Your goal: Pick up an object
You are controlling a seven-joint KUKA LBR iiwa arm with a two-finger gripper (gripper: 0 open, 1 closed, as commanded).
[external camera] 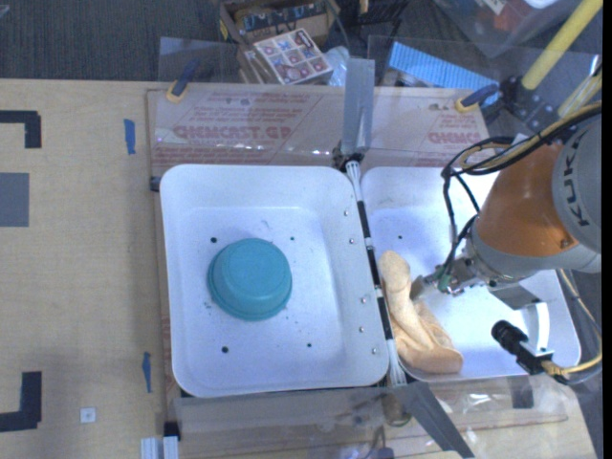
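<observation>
Looking down from the overhead camera, there are two shallow white bins side by side on the table [76, 256]. The left bin [191, 194] has a teal bowl [251, 277] sitting upside down near its middle, well apart from anything else, so it's probably not what's being gone for right now. The right bin [411, 199] has a tan, soft-looking thing [413, 316], maybe a glove or a bit of foam, lying along the bin's left wall next to the divider, stretching toward the near corner. My guess is that's the target, since the arm [521, 213] comes in from the right and hangs low over that same bin. The hand [448, 280] sits just beside the tan thing's right side, near its upper half, maybe touching it, but I can't say for sure. Honestly I cannot tell how the hand is set from this angle, because the wrist and cables cover it. Nothing looks lifted; the tan thing seems to lie flat in the bin, so I'd call the pick not yet done.
</observation>
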